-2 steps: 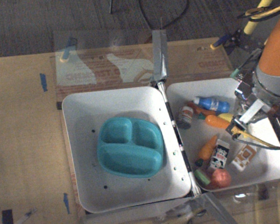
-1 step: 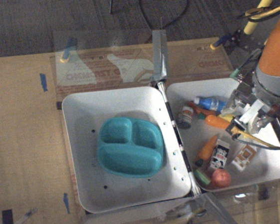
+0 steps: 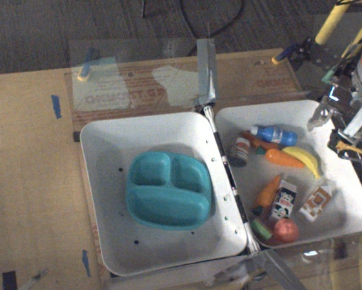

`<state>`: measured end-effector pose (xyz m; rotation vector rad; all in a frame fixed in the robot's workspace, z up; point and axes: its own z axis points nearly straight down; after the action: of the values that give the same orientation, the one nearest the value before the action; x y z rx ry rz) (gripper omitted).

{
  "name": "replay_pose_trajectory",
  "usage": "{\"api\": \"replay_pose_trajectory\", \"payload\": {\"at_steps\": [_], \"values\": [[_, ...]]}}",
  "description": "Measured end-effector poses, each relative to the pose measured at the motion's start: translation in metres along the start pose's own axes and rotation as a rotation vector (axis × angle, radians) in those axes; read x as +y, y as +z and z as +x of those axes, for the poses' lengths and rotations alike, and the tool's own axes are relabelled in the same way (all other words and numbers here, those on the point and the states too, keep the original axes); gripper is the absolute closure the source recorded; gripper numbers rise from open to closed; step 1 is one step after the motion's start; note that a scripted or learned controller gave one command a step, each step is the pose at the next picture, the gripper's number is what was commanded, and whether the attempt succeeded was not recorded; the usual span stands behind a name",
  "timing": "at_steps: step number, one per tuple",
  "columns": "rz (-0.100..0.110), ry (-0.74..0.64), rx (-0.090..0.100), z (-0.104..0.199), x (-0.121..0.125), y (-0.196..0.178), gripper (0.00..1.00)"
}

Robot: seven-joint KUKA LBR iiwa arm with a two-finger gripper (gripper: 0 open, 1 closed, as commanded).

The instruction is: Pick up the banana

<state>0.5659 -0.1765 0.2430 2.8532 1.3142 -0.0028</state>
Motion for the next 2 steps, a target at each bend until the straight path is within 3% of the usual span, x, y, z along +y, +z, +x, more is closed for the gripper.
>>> {"api": "replay_pose_trajectory", "payload": {"at_steps": [1,2], "values": [[0.004,0.077,0.000,-0.056,-0.028,0.101,0.00],[0.005,0.128,0.013,-0.035,-0.002,0.155,0.00]]}}
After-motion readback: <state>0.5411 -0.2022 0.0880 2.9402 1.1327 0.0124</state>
